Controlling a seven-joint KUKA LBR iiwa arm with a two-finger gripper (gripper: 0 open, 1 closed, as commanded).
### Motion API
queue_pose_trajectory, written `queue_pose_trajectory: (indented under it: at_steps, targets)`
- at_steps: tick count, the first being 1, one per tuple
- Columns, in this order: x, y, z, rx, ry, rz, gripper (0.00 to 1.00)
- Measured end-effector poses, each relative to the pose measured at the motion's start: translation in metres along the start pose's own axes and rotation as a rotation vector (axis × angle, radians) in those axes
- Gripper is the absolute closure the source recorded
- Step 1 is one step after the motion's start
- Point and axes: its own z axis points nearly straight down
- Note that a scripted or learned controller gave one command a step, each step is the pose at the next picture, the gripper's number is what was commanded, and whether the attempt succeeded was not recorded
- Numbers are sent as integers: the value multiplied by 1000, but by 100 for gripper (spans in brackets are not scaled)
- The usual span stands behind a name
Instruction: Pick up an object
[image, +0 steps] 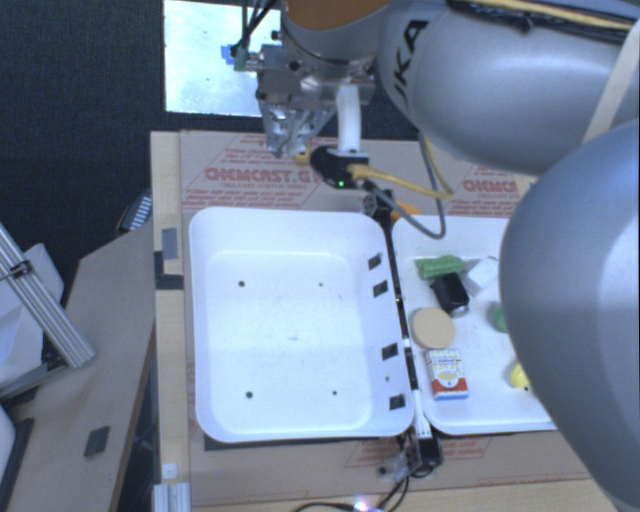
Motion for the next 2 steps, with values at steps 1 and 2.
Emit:
queue_pose_trajectory:
  at_steps: [1,2]
  targets:
    - [0,-20,-113,-26,10,-5,100]
    - [0,-1,-154,-21,7,-5,100]
